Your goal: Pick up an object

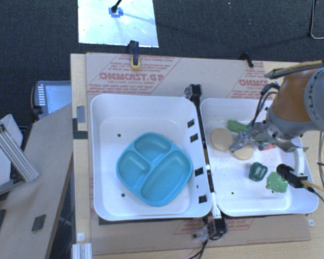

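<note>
My gripper [240, 143] hangs low in the right bin [243, 206], reaching in from the right. It sits between a round tan disc [220, 140] on its left and a smaller tan piece [243, 154] just below it. A green elongated item [237, 126] lies right behind the gripper, partly hidden by the wrist. A dark teal object [257, 171] and a light green object [277, 183] rest nearer the bin's front right. Nothing is visibly held.
The left bin [105, 161] holds a blue divided plate [153, 168]. A black-clipped divider [201, 155] runs between the two bins. The arm's grey body and orange band [297, 99] cover the right bin's far right corner.
</note>
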